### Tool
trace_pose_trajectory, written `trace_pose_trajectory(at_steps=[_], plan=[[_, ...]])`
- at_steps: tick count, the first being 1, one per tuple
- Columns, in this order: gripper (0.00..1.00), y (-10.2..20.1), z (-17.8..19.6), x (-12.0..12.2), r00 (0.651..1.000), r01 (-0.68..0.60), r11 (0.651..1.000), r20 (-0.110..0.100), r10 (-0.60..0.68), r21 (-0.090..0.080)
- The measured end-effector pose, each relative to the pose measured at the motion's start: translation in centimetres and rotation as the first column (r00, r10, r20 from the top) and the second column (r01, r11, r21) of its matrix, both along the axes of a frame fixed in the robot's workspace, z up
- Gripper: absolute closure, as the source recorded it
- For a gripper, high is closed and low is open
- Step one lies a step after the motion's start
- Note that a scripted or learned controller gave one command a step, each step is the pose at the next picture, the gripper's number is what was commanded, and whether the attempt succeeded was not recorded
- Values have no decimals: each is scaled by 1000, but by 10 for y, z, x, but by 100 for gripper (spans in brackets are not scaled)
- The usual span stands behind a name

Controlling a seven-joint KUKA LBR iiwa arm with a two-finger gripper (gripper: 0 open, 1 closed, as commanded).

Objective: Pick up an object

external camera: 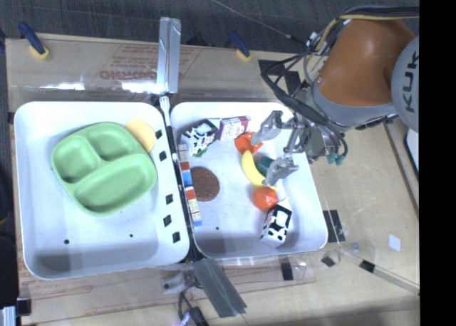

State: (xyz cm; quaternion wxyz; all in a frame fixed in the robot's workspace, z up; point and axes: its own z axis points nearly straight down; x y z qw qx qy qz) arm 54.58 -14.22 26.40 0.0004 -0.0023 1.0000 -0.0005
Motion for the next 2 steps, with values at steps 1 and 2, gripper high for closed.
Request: trace_pose_trajectory(at_steps=[1,2], plan=[[0,-45,-166,-7,998,-66,998,-6,66,4],[0,-28,-173,-29,1000,8,1000,-2,-8,2]])
